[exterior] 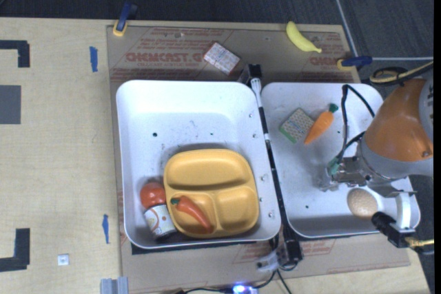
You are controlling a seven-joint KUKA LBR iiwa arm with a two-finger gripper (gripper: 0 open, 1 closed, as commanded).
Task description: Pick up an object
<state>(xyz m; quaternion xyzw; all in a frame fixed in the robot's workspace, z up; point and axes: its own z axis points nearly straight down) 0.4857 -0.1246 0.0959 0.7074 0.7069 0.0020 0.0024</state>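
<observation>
Where the arm (400,127) reaches into the right bin (303,217), its bulk hides much of the claw (337,174); whether the claw is apart or together cannot be told. Egg-like object (362,202): just right and below. Carrot (319,125) and patterned block (297,125): above-left. Yellow tray (210,189): far left, left bin (138,148).

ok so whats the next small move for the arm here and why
Probably a short shift toward the egg-like object, then a descent onto it. The gripper sits low in the right bin with that object just beside it and nothing visibly between its fingers. The carrot and small patterned block lie farther off.
</observation>
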